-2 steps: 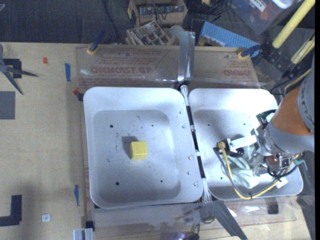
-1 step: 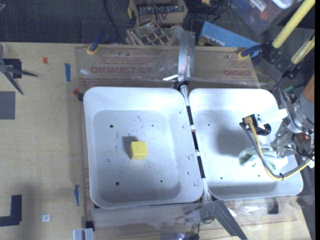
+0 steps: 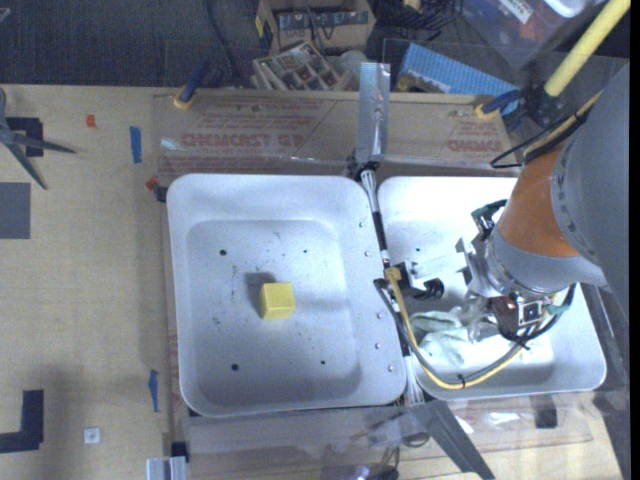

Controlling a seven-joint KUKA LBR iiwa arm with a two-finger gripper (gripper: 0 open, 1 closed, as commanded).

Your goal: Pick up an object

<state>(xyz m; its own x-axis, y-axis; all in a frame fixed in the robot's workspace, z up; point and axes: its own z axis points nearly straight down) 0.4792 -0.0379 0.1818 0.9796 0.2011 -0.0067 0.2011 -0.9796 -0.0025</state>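
Your gripper low in right bin, finger state unreadable, yellow block at nine o'clock in left bin

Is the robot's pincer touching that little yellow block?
Apart. The camera view shows the yellow block alone in the left bin, while the pincer hangs over the right bin.

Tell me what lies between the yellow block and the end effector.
In the camera view, between the yellow block and the end effector lie bare floor of the left bin, the bins' meeting rims and a yellow cable.
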